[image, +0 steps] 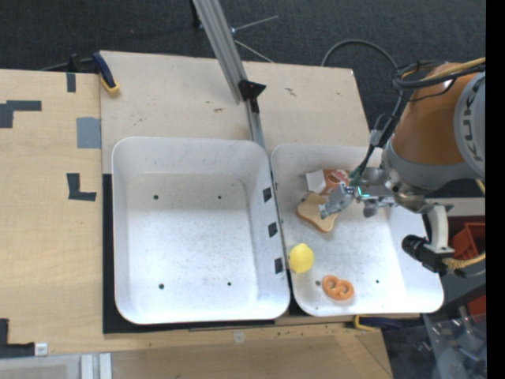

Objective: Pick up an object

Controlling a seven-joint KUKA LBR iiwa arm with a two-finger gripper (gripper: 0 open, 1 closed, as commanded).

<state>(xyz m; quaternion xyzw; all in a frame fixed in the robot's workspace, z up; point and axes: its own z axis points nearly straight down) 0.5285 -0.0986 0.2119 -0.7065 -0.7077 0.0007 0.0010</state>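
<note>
Two shallow white plastic bins side by side on a pale wooden table (181, 93), both with rounded corners and a fine dark speckling on their floors. Left bin (130, 212) broad and squarish. Right bin (394, 267) narrower, carrying four small things. Nearest its centre, a tan slice of toy bread (316, 214), flat, soft-edged, with a darker crust line, lying tilted. Just behind it, a crumpled white and red-orange item (325, 179), shape hard to read. Toward the front left corner, a small yellow lemon-like ball (301, 257), matte and rounded, close against the bin's left wall. Near the front rim, a small orange pretzel-shaped piece (338, 288), looped and knobbly, apart from the yellow ball.

Reaching in from the right, a smooth grey arm with a glossy orange band, ending in a metallic gripper (341, 201) low over the right bin, at the upper right edge of the bread slice. Cannot tell how the gripper is set, apart or together.

Slanting down from the top, a ribbed silver aluminium bar (221, 34), ending above the seam between the bins.
</note>
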